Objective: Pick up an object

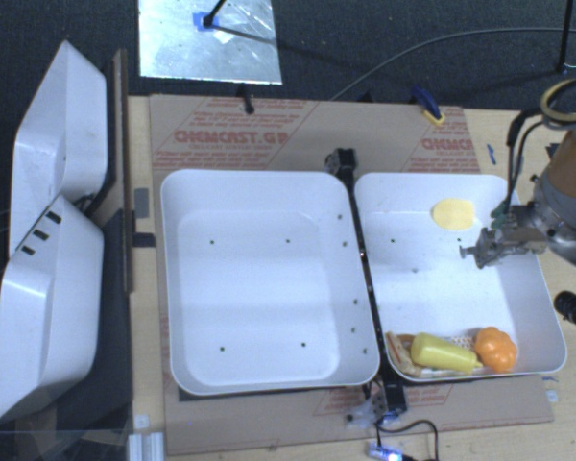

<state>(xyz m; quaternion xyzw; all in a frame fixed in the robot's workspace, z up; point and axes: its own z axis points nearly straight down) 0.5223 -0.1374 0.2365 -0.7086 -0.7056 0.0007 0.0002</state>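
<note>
White plastic forms the right bin (442,286), where the gripper (482,251) hovers grasping nothing, its finger state unclear. Near the front edge lie a yellow object (444,352) and an orange object (496,349).

Both shallow plastic bins, the left-hand one (259,277) and the right-hand one (422,277), are plain white with a few small dark dots across their floors. In the right bin a round flat disc (453,214) is pale yellow, a stubby oblong object (444,352) is a deeper mustard yellow, and a lumpy rounded object (496,349) is bright orange. The cardboard sheet (298,128) under the bins is tan with red lettering (faded). The square metal plate (208,25) is dull silver.
</note>
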